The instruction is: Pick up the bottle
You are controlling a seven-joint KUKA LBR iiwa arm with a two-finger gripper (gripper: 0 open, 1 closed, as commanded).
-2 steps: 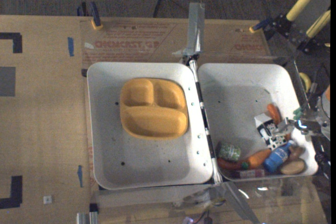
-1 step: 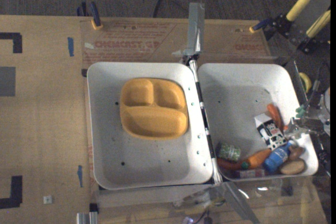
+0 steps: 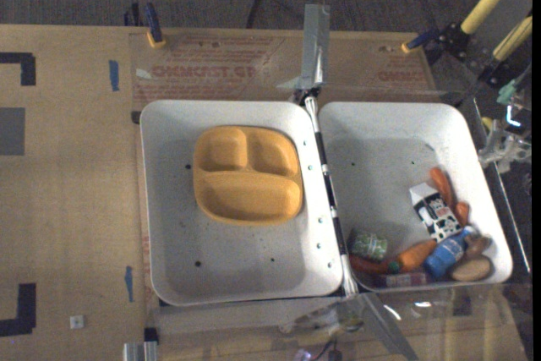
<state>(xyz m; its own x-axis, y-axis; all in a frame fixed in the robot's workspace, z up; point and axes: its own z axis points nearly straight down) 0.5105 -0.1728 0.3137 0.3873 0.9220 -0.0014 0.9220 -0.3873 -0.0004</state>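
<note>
The bottle (image 3: 445,255) is small and blue with a pale label. It lies on its side in the near right corner of the right bin (image 3: 380,148). It is packed among other items: a white carton with black cow patches (image 3: 434,214) just behind it, an orange carrot (image 3: 413,256) at its left and a brown potato (image 3: 471,269) at its right. Nothing covers the bottle from above.
A green can (image 3: 369,245) and a red strip lie left of the carrot; another orange piece (image 3: 442,182) rests against the right wall. The left bin (image 3: 169,249) holds a yellow divided plate (image 3: 248,174). Yellow rods and clamps (image 3: 473,21) stand at the back right.
</note>
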